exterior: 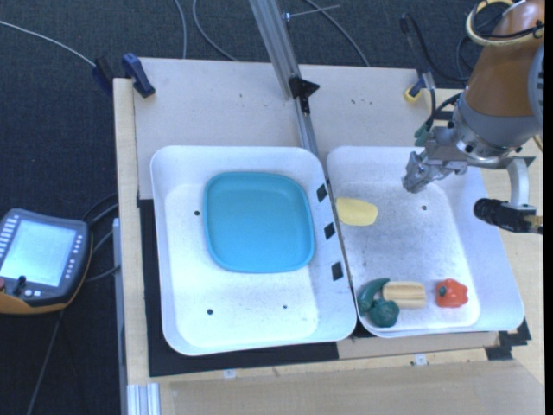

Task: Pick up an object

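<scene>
Risk: gripper hangs at upper right of frame over bare floor of right bin; finger spacing I cannot tell. Lemon sits left; pepper, block, tomato lower. Descending straight likely grasps nothing.

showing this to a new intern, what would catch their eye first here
Probably the turquoise plate lying flat in the left bin. Next, the pincer hanging over the right bin, above the bin's far end. Then the toy food: a yellow piece by the divider, and green, tan and red pieces along the near edge.
</scene>
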`<state>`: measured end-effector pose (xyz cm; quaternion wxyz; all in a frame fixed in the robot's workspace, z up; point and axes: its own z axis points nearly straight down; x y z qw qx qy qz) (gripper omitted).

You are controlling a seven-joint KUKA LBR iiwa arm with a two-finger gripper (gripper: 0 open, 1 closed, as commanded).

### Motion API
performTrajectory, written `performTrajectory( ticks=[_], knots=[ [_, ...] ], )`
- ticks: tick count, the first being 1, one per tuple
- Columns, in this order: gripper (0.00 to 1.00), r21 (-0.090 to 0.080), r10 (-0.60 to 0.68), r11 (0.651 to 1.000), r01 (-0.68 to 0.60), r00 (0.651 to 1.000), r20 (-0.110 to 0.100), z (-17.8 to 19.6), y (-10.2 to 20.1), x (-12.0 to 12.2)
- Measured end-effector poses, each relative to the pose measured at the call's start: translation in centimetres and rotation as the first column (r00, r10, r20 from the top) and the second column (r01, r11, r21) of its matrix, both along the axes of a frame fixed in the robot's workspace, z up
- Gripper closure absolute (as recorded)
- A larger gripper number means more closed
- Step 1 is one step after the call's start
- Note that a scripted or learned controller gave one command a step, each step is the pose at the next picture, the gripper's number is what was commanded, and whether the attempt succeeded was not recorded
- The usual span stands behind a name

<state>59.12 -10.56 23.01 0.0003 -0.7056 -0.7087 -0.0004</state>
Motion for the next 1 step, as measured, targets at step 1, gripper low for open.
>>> performTrajectory(
  ticks=[1],
  knots=[
    [1.00, 0.000, 0.001, 1.000, -0.001, 1.000, 0.000, -0.06, 5.97, 1.45]
  ],
)
